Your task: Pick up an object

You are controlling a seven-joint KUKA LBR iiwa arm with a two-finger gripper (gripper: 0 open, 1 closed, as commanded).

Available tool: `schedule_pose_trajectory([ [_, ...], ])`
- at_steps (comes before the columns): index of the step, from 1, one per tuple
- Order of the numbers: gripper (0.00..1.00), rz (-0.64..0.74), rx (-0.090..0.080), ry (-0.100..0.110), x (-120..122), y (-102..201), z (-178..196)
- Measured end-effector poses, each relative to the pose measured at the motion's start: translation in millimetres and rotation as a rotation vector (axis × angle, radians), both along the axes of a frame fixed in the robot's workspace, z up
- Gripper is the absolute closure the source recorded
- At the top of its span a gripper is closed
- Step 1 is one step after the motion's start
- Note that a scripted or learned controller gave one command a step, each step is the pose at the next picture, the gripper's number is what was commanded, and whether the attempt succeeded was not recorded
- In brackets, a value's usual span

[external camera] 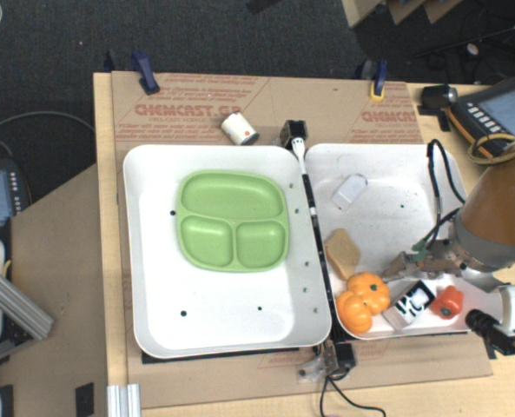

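Observation:
In the right bin [387, 168], an orange pumpkin-shaped toy [364, 301] lies at the front left corner. A tan block [343, 251] sits just behind it. A small black-and-white object [412, 303] and a red object [449, 303] lie along the front wall. A pale translucent piece [350, 189] rests further back. My gripper [424, 269] is low in this bin, right above the black-and-white object and between the pumpkin and the red object. The grey wrist with its orange band [500, 211] hides much of the gripper.
The left bin [153, 259] holds a green divided plate [234, 220]. A small white cylinder [239, 129] lies on the cardboard behind the bins. A blue clamp [144, 72] and a yellow clamp [379, 82] grip the back edge. A black cable [434, 176] loops over the right bin.

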State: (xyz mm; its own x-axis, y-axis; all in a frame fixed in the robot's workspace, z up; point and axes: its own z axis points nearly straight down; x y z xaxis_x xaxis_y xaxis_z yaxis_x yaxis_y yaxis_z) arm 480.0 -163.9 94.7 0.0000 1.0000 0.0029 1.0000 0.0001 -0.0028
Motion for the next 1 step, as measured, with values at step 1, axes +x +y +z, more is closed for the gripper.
schedule_pose_trajectory([
  [1,0.00,0.006,0.001,0.000,-0.7,77.9,-10.8],
])
